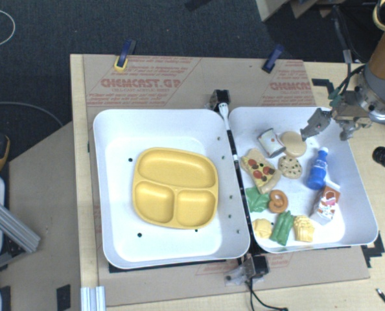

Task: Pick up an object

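camera view looks down on a cardboard-topped bench (179, 76) with two shallow white bins side by side. the left white bin (115, 173) holds a yellow plastic divided tray (175, 187) with three compartments, sitting about in the middle. the right white bin (354, 193) has all the small toy food stuff clustered toward its left and middle: a slice of toy pizza (260, 170) by the left wall, a small grey and white cup-like thing (269, 140) above it, a tan round bun-looking piece (292, 142) just right of that, a speckled round cookie (290, 167) below the bun, a blue plastic bottle with a white cap (317, 169) further right, an orange ring doughnut (278, 201) touching a green leafy piece (258, 201), a little red and white carton (326, 206) on the right, and along the bottom a pale yellow lump (262, 227), a dark green vegetable piece (283, 228) and a yellow fries-looking piece (303, 228). the grey arm comes in from the right, and its two-finger gripper (328, 127) sits over the upper right part of the right bin, fingers spread apart with nothing between them. one finger (314, 124) points down-left toward the bun, near it but i can't say it's touching. blue clamps (123, 55) pin the board at the top edge.
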Tool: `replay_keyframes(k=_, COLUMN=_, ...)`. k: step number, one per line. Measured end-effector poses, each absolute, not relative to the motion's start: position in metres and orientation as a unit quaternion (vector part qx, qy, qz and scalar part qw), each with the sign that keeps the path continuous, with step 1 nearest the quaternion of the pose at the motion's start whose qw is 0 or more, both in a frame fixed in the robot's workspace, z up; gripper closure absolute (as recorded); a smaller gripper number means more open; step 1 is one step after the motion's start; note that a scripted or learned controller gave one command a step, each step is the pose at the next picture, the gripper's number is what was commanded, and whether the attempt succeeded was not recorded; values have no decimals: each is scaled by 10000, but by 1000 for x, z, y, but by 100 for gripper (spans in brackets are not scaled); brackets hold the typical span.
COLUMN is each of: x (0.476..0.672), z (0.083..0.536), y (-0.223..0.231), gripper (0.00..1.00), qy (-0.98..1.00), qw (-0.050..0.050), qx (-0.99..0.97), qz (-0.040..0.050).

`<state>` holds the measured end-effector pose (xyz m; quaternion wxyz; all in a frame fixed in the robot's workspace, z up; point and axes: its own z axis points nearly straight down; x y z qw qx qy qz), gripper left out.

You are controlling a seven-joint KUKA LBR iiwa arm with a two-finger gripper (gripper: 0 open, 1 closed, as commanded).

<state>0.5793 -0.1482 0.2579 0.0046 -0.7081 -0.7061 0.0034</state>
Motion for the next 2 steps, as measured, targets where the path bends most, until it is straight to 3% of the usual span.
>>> replay_keyframes(k=1, x=581, z=264, y=-148, gripper=0, qy=-7071, qw=-4, qx=-7071, qz=-1)
replay_keyframes(k=2, x=571, z=208, y=-147, gripper=0, qy=-7068, qw=35, qx=-7074, qz=19)
